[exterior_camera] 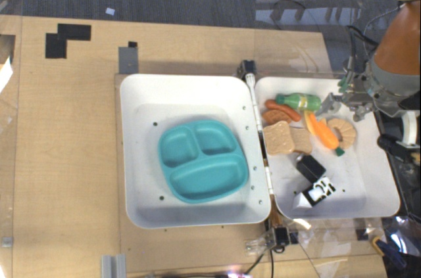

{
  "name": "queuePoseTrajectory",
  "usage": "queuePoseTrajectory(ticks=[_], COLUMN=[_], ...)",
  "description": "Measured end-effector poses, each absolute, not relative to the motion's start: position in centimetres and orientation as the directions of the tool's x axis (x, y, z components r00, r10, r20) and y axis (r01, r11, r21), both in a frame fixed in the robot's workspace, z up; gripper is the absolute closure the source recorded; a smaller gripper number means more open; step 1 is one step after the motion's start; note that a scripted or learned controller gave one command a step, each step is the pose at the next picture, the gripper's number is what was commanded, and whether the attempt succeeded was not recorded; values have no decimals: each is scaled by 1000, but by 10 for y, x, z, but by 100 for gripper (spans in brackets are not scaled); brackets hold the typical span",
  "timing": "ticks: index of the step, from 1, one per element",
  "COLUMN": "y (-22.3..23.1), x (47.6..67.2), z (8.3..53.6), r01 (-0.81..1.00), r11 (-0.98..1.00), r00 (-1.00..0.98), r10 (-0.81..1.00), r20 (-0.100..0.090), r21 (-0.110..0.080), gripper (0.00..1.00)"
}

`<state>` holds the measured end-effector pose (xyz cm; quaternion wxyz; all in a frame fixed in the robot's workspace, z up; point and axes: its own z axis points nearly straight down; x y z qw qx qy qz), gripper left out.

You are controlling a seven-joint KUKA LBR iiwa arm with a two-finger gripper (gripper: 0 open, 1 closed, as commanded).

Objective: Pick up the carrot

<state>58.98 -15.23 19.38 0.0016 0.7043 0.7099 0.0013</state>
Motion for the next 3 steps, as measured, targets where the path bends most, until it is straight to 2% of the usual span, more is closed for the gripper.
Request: queuePoseTrajectory(ticks=[1,2,3], y=[-160,-158,-81], x=[606,610,607], z=[94,108,194], r01=[992,991,993], r11=[128,133,113], r00=[-128,-133,-113], r10=[992,991,994], r20=[-5,-6,0], r21=[21,31,16], gripper=[0,100,100])
